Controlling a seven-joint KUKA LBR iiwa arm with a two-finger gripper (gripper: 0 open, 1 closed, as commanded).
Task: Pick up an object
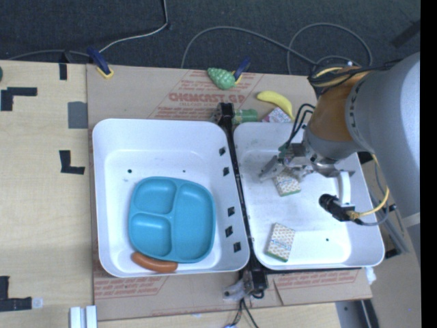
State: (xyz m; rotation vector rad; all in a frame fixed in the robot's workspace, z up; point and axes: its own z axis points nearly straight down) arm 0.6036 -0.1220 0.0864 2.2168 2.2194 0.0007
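Blue plate (pixel 172 219) and sausage (pixel 154 262) in left bin (pixel 109 149).

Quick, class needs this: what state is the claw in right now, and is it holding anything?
Claw: low in the right bin, right over a small patterned pad; open or closed cannot be told, and no grasp is visible.

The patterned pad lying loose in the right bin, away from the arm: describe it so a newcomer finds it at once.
Start at the right-hand white bin, the one the grey arm reaches into. Look at its near edge, toward the divider between the bins: a small square patterned pad lies there alone. A similar pad sits farther back, directly under the gripper; this one has bare floor around it.
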